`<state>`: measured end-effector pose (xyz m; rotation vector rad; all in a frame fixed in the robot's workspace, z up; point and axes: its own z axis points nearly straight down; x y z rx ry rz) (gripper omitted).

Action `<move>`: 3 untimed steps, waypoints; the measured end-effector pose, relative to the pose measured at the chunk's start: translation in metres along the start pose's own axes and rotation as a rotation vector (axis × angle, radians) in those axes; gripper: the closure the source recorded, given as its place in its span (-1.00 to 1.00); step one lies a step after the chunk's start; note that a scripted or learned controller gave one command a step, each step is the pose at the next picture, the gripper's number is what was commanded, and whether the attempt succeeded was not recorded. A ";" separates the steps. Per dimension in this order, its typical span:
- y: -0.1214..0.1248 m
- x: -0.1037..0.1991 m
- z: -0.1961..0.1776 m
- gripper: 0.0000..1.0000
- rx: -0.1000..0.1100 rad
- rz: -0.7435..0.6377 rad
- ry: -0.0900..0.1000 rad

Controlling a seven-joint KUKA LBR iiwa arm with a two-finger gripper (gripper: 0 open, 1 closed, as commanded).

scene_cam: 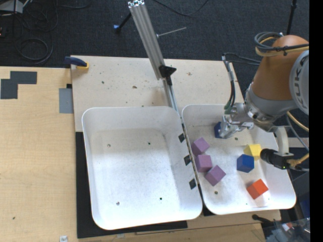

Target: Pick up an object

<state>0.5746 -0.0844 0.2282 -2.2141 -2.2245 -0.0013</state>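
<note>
The right white bin (237,209) holds several small cubes. Three purple cubes (201,145) (204,162) (215,175) lie near its left wall. A blue cube (245,163) and a yellow cube (253,150) sit close together at the right, and an orange-red cube (258,188) lies at the front right. A dark blue block (219,130) rests in the back part of the bin. My gripper (231,127) is low in the bin, right against that block's right side. Whether the block sits inside the gripper is hidden.
The left white bin (91,135) stands beside the right one. A slanted aluminium rail (150,42) runs down to the divide between the bins, with black clips (186,160) along it. A cable (231,84) hangs beside my wrist.
</note>
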 end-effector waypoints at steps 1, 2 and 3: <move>0.009 0.051 -0.008 1.00 0.000 0.000 0.000; 0.030 0.100 -0.014 1.00 -0.001 0.000 -0.001; 0.035 0.154 -0.012 1.00 0.001 0.000 -0.001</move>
